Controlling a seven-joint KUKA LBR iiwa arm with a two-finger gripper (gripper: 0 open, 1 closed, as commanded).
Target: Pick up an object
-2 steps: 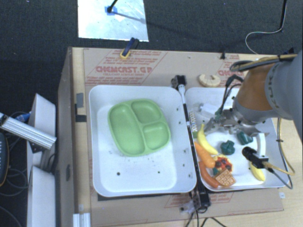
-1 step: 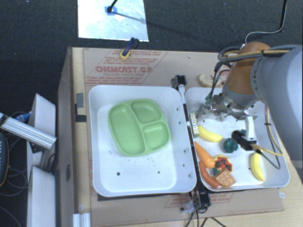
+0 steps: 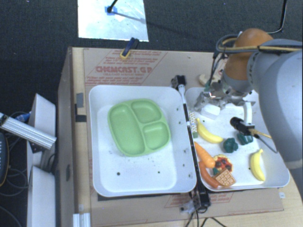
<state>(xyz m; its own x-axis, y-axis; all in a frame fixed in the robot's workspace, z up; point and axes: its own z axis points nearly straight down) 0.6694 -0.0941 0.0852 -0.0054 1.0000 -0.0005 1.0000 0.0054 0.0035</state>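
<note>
Several toys crowd the right bin [image 3: 284,176]; the gripper [image 3: 211,103], finger state impossible to tell, could nudge the banana [image 3: 208,134] instead of gripping.

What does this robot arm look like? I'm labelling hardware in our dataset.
A thick, rounded grey arm with a glossy orange band above the wrist. Thin dark cables loop around that band, and a metallic silver two-finger gripper sits below it.

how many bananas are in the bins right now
2. One banana lies near the right bin's left wall, above the carrot; the other banana lies toward its lower right. The arm may hide more.
</note>
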